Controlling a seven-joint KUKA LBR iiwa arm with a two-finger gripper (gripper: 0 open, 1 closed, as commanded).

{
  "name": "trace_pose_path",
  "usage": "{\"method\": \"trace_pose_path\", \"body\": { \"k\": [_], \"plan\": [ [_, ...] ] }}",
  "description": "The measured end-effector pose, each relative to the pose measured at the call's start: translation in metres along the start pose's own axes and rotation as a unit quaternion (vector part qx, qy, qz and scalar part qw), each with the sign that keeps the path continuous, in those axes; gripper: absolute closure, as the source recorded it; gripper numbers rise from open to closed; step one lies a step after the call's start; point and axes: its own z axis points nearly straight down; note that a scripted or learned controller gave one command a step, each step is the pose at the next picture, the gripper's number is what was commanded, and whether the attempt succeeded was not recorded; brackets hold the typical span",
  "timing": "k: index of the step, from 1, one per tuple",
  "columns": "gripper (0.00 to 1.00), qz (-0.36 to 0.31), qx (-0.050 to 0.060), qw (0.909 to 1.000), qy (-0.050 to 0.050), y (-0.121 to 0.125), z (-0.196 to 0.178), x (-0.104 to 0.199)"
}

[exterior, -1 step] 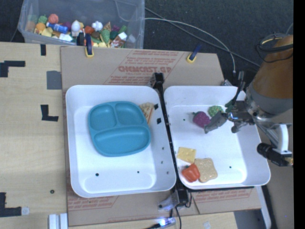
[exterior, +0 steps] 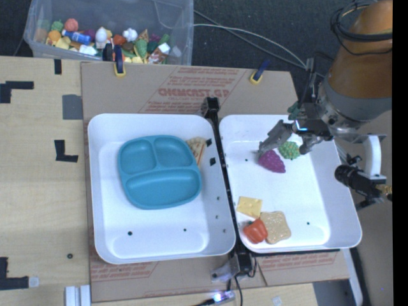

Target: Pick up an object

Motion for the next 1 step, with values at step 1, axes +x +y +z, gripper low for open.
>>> {"method": "trace_pose_path", "body": {
  "k": [1],
  "plan": [
    [0.00,-0.002,-0.002,1.0000,0.001,0.0082,-0.0751,0.0585]
  ]
}}
